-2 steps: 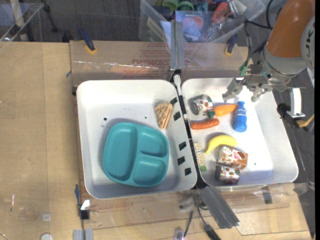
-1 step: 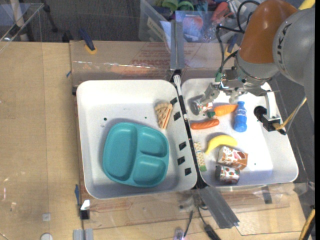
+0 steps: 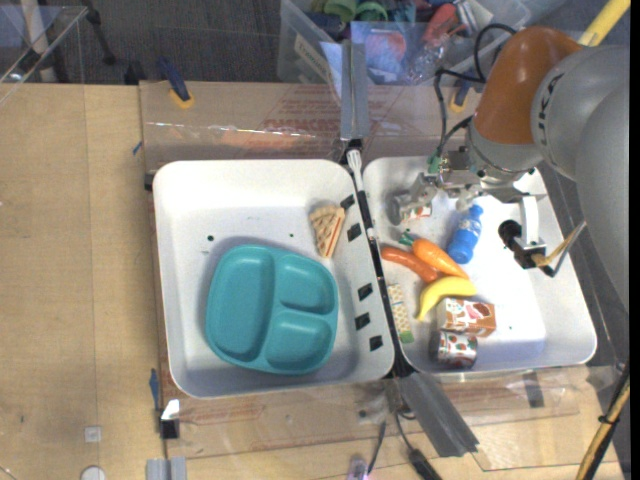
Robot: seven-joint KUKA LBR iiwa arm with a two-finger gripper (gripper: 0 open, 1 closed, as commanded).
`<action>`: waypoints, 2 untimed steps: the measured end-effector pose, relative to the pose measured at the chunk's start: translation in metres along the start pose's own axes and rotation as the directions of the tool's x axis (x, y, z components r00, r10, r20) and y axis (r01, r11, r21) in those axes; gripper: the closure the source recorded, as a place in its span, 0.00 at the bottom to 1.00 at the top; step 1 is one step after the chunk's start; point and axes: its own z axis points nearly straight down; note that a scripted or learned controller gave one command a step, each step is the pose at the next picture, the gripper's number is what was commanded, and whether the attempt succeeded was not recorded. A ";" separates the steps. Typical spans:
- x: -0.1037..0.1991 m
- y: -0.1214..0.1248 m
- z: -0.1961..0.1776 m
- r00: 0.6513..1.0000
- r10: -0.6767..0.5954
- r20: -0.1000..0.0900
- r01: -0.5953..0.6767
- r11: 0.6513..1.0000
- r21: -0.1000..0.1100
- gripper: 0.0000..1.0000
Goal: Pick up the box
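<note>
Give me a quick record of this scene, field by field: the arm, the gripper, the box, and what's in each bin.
arm: grey with orange band, reaching in from the right over the right bin
gripper: low at the far end of the right bin, nothing seen between its fingers
box: near end of right bin, beside the banana, apart from the gripper
right bin, other items: blue bottle, orange carrot, small can
left bin: teal divided tray, tan wedge-shaped item by the divider
box status: not yet picked
</note>
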 end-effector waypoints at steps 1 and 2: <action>-0.005 0.005 0.008 0.793 0.609 -0.016 -0.609 0.793 -0.008 0.00; -0.062 -0.042 -0.010 0.948 0.319 0.006 -0.319 0.947 0.027 0.00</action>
